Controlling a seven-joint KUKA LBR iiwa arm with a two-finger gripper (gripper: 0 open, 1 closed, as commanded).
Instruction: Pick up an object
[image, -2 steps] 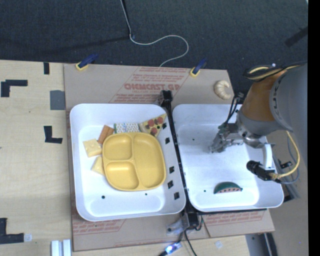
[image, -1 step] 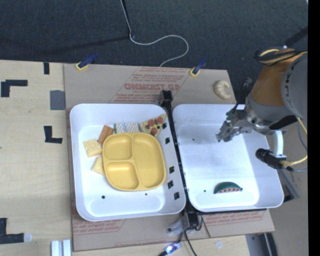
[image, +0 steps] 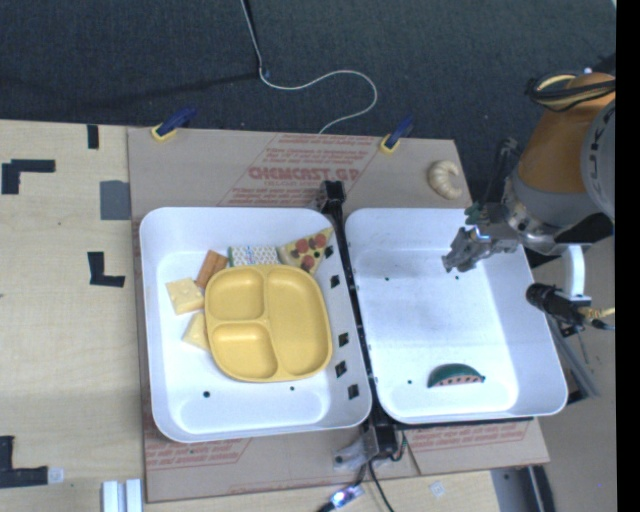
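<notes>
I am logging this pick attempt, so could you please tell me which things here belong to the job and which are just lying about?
Job:
- gripper, over the right bin
- watermelon slice, the loose piece in that bin
- yellow plate and food pieces in the left bin, also pickable

Lying about:
- white cable
- beige lump on the cardboard

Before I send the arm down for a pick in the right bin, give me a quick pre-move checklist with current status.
1. Target present: watermelon slice lies near the front wall of the right bin: ok.
2. Target free of neighbours: nothing touches it: ok.
3. Gripper over the target: it hangs at the bin's far end, well away from the slice: not ok.
4. Gripper carrying nothing: cannot tell.
5. Path inside the bin from gripper to slice: bare floor: ok.
6. Yellow divided plate and other toys sit in the left bin, out of the way: ok.
</notes>
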